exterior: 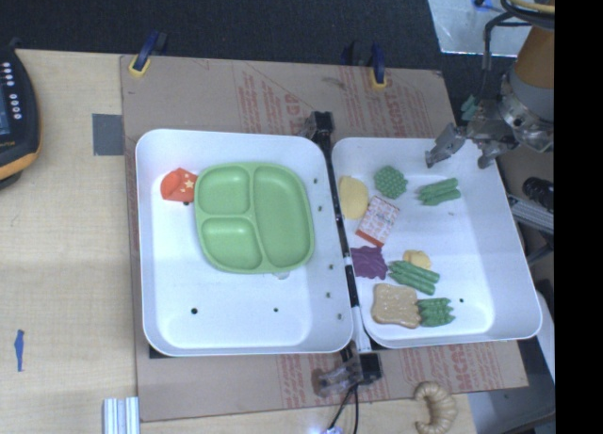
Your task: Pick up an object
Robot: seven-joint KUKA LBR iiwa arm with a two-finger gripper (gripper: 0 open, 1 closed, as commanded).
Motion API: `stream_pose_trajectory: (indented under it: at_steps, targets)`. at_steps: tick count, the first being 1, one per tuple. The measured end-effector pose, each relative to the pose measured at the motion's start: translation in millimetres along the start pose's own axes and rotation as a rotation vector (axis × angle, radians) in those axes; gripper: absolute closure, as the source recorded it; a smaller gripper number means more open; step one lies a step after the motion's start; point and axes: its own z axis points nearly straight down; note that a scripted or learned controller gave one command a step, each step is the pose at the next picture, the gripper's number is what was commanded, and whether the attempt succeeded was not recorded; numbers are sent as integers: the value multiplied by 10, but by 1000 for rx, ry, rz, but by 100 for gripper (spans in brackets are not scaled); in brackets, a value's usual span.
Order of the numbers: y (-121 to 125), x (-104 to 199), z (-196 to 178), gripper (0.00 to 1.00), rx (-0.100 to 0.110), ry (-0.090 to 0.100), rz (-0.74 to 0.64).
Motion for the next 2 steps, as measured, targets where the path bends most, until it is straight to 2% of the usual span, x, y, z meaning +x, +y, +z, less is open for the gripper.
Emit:
stream_pose_trajectory:
  at_steps: [1, 2]
  targets:
    - [131, 781, 753, 0, 6, 3, -7]
    - [208, 767, 1220, 0, 5, -1, -4]
